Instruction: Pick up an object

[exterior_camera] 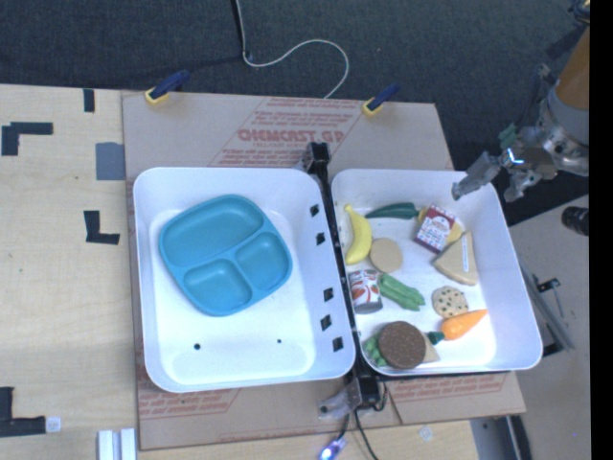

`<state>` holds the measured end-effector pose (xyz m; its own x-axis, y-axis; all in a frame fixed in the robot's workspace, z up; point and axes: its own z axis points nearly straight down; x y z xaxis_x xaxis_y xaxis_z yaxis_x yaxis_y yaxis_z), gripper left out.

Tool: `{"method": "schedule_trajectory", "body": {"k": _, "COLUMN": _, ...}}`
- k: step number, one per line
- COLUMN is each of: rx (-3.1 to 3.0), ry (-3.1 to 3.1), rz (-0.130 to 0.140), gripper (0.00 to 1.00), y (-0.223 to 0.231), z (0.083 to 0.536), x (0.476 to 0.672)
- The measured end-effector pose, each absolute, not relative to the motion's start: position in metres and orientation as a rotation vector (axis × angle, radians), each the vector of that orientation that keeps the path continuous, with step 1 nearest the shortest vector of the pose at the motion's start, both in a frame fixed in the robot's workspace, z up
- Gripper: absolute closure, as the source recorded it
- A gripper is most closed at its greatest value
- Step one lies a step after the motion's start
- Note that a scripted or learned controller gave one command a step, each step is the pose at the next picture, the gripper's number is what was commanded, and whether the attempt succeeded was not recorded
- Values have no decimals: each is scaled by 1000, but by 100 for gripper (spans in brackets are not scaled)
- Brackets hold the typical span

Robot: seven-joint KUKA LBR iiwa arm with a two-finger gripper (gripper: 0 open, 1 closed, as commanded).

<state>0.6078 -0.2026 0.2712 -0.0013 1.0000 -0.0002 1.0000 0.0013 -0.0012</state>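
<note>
The right bin [512, 286] holds several toy foods: a yellow banana [357, 236], a green bean [391, 211], a red carton [434, 228], a sandwich wedge [458, 259], a tan disc [387, 255], a small can [365, 290], a green pod [400, 291], a cookie [448, 301], a carrot [462, 324] and a brown burger patty [401, 344]. My gripper [496, 176] hovers over the bin's far right corner, open, with nothing between its fingers. It stands clear of the carton, up and to its right.
The left bin [153, 257] holds a blue divided plate [225, 254]. A black divider with clips [328, 257] runs between the bins. Cardboard lies under both, with a white cable [287, 56] behind.
</note>
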Motion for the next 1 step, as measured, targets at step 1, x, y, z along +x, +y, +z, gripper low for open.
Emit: {"method": "schedule_trajectory", "body": {"k": 1, "rx": -2224, "ry": -2235, "rz": -12, "gripper": 0, "y": -166, "z": 401, "x": 575}}
